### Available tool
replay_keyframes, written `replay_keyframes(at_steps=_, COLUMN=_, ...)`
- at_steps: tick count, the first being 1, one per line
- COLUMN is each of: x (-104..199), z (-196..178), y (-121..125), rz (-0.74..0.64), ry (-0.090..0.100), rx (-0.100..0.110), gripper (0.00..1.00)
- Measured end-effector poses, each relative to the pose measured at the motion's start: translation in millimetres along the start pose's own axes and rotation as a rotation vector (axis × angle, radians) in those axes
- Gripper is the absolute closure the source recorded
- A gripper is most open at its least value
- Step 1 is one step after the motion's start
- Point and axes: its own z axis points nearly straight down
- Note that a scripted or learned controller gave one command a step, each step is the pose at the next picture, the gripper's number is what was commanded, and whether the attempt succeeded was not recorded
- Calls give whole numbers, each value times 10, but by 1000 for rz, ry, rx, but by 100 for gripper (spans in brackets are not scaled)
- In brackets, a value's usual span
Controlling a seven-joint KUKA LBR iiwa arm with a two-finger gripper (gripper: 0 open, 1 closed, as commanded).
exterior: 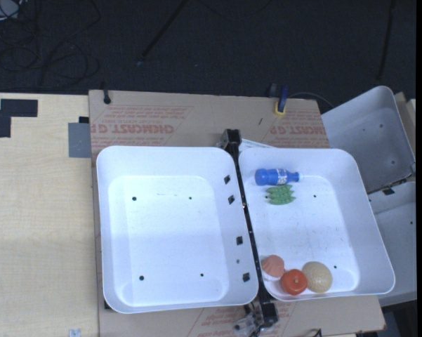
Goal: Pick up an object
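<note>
Camera view looks down on 2 white bins sitting side by side on a cardboard sheet (161,121) over the tabletop (35,216). Everything worth picking lies in the right bin (368,216). The left bin (102,188) has only its bare floor to offer.

I count 5 candidates. A blue bottle (277,176) lies on its side near the right bin's far edge, toward its far-left corner. A small green piece (280,195) sits just beside it on the near side (too small for me to say what it is). At the near-left corner 3 round things crowd together: a peach-coloured one (272,265), a red-orange one (293,281) and a tan ball (317,276), touching or very nearly so.

As I judge it, the task is at its very start: nothing has been lifted and the approach has yet to be made. How the jaws stand I cannot tell from this picture.

For the next move I would choose 1 target and come down over it. The bottle looks the easiest, being long, narrow and lying apart from the walls. I would set the jaws across its short width. The corner cluster looks riskier, since the rim and neighbours leave little room.
</note>
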Motion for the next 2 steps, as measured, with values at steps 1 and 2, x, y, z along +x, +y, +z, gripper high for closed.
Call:
replay_keyframes(at_steps=1, x=1, z=-501, y=2, rz=-1, ry=-1, rx=-2, gripper=0)
replay_keyframes(at_steps=2, x=1, z=-730, y=1, rz=-1, ry=0, rx=1, gripper=0)
